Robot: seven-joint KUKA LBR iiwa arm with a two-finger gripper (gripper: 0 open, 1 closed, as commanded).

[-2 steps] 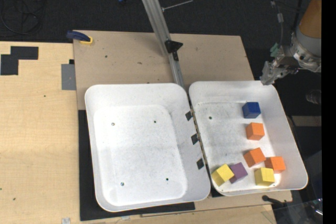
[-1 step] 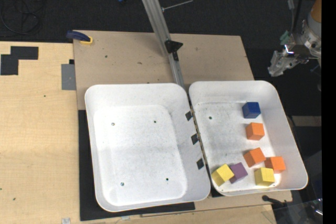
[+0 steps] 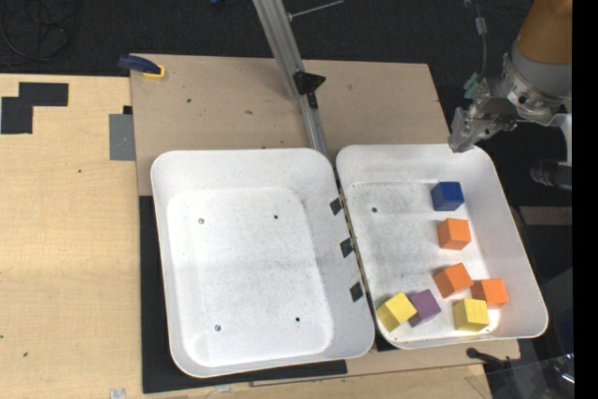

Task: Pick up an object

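The right bin [image 3: 402, 173] holds several small blocks: a blue cube [image 3: 448, 195], an orange cube [image 3: 454, 233], another orange block [image 3: 452, 279], a third orange one [image 3: 491, 292], two yellow blocks [image 3: 396, 309] [image 3: 470, 315] and a purple block [image 3: 424, 305]. My gripper [image 3: 464, 137] hangs at the bin's far right corner, just above its rim, up and to the right of the blue cube. Nothing shows between its tips.
The left bin [image 3: 187, 173] lies beside the right one, joined by black clips [image 3: 347, 247]. A slanted aluminium rail [image 3: 280, 33] rises behind the bins. A wooden board [image 3: 215, 103] lies behind them, and a blue-yellow clamp [image 3: 142, 65] sits at its far left corner.
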